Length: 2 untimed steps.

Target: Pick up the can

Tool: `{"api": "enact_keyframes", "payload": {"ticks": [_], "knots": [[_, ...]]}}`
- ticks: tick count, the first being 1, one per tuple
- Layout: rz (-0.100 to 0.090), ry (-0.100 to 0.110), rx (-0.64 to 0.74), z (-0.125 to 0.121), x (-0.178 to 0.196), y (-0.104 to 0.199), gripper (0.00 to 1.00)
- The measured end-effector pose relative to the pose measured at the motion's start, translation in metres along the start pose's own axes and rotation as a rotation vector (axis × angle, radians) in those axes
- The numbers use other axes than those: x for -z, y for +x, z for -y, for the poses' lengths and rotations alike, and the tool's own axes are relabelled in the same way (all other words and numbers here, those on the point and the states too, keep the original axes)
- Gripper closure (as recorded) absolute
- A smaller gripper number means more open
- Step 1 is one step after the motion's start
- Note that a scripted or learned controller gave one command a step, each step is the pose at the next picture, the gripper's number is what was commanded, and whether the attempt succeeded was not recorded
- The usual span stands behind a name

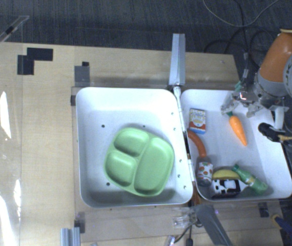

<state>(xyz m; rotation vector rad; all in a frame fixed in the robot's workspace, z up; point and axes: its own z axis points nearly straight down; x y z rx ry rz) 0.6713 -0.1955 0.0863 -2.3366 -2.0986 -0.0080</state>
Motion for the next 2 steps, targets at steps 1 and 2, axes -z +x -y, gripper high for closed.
{"api": "enact_keyframes", "payload": {"ticks": [1,2], "knots": [[0.004,-0.006,0.004,0.053,0.002,0.037,0.0],[0.005,-0.003,-0.048,0.151,0.07,-0.013,0.0]]}}
